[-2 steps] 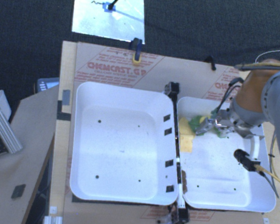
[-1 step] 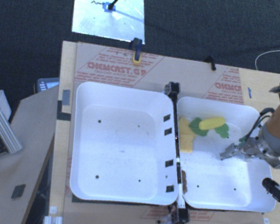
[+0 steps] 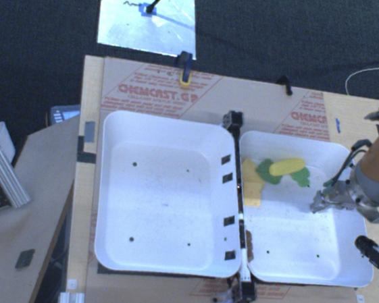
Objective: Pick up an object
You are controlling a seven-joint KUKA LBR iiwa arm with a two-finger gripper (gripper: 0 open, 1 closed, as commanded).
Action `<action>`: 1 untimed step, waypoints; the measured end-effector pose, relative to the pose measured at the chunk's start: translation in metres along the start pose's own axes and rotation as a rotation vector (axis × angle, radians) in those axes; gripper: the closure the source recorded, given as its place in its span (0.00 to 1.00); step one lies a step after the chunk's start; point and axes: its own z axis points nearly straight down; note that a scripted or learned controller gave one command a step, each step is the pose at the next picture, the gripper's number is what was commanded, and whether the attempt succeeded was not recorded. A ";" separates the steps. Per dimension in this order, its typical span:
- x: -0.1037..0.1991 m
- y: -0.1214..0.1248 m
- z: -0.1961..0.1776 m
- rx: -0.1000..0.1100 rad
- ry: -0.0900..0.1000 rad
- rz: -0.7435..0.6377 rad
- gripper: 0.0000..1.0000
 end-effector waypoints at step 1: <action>0.101 -0.032 -0.141 -0.005 0.004 -0.010 1.00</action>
